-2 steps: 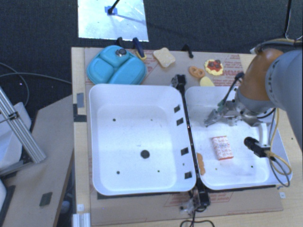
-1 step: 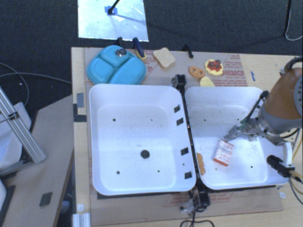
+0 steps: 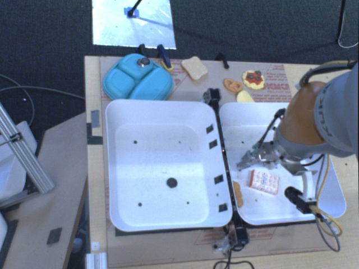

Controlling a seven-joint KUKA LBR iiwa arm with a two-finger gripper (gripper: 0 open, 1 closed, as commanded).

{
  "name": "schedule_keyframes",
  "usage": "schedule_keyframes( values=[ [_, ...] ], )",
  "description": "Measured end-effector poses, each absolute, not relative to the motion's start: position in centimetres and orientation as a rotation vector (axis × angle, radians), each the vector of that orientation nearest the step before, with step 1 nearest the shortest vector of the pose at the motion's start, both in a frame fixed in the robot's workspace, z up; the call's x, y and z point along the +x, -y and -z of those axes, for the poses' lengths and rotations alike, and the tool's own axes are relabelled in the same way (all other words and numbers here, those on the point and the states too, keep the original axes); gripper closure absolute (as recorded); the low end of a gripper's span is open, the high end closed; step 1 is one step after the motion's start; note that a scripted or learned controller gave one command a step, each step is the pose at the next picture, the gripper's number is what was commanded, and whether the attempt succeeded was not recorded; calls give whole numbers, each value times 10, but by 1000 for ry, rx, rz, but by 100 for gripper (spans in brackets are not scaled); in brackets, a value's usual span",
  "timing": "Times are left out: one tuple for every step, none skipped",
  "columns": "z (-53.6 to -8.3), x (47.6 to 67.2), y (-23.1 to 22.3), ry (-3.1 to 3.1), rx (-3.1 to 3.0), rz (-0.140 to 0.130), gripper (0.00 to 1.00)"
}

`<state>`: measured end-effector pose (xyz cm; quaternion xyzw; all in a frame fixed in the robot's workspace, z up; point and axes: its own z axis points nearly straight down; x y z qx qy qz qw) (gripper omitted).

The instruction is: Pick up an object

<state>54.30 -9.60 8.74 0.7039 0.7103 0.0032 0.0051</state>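
A: Nearest the lens sits the bundle of black and yellow cables [image 3: 233, 241] at the bench's front edge, right where the two bins meet. What lies past it?

B: The right-hand shallow white plastic bin [image 3: 249, 122]. In it, a small red-and-white printed packet [image 3: 263, 181] lies flat near the front wall, and a little orange-brown biscuit-like piece [image 3: 238, 194] rests at about eight o'clock from the packet, against the divider.

A: And the arm?

B: The grey arm with the orange band [image 3: 305, 119] leans in from three o'clock, likely so the wrist can drop into the bin. Its metal two-finger gripper [image 3: 248, 160] points toward the divider, at about ten o'clock from the packet and just beside it.

A: Gripping anything?

B: Nothing sits between the tips. How far apart they stand, I cannot tell; they blur together.

A: So the pick is not done?

B: I judge not. The packet looks the closest target.

A: The other bin?

B: The left shallow white bin [image 3: 162, 108] holds one small dark round disc [image 3: 171, 182]. At twelve o'clock behind it rests a blue moulded plastic divided plate [image 3: 138, 78].
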Motion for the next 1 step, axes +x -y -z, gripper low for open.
schedule_keyframes(
  values=[
    [-99, 544, 101, -2212, 2207, -12, 100]
  ],
)
